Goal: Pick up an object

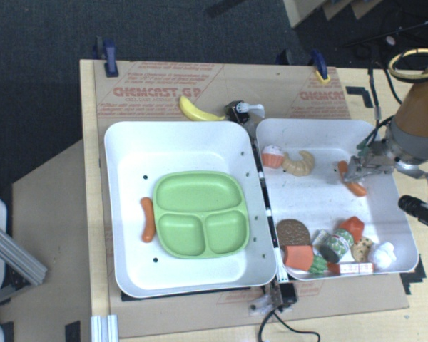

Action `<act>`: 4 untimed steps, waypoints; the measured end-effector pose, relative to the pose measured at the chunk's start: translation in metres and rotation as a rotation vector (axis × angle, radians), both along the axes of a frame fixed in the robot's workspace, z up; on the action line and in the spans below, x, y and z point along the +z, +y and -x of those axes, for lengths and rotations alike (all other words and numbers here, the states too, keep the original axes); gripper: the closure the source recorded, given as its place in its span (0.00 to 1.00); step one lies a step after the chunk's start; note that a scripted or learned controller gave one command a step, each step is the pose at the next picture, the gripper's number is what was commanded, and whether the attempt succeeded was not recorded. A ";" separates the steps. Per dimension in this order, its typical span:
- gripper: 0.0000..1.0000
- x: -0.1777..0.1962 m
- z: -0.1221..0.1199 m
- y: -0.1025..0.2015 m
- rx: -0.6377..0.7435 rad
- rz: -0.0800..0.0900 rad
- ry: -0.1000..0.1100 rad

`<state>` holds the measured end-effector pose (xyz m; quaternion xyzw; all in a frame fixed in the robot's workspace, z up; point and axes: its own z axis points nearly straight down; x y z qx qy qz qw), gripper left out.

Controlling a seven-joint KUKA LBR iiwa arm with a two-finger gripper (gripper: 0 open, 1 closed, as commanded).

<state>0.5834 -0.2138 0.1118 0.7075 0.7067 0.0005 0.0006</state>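
Overhead, the pincer [358, 171] sits low in the right bin [321, 130], just above an orange carrot-like piece [355, 187]; its spread I cannot tell. Grasping seems underway; next it must close and lift.

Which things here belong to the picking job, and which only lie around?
Job: gripper; orange piece beside it; croissant; brown disc, all in the right bin.

Lying about: green tray, sausage, banana.
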 end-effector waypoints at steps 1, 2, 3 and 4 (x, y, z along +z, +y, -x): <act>1.00 -0.018 0.033 0.007 0.000 -0.003 0.007; 1.00 0.053 0.035 0.009 0.002 0.003 -0.006; 1.00 0.022 0.034 0.007 0.001 -0.001 0.004; 1.00 0.082 0.017 0.006 0.002 0.003 -0.004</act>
